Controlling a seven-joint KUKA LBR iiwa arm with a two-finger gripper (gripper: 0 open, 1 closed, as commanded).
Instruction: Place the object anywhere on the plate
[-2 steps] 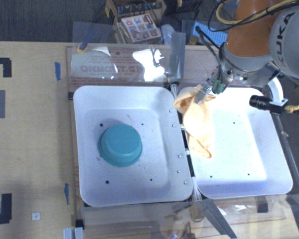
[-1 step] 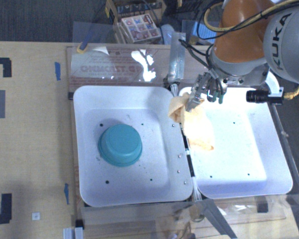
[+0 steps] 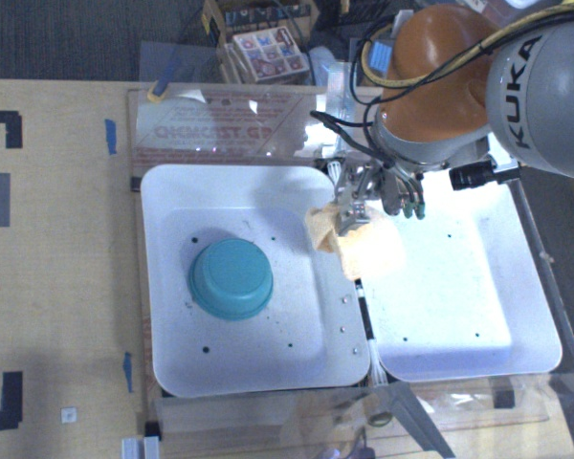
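Observation:
A teal round plate (image 3: 231, 277) lies upside down in the left bin (image 3: 172, 208), left of its middle. A pale tan, soft-looking object (image 3: 333, 237) hangs over the divide between the two bins, at the left bin's upper right side. My gripper (image 3: 351, 210) reaches down from the right and is shut on the object's top edge. The object sits well to the right of the plate and somewhat farther back, apart from it. The wrist hides part of the object's upper end.
The right bin (image 3: 459, 352) lies under the arm, brightly lit. A clear plastic sheet (image 3: 220, 127) lies behind the left bin, with boxes and cables beyond it. Wooden bench (image 3: 57, 256) stretches to the left.

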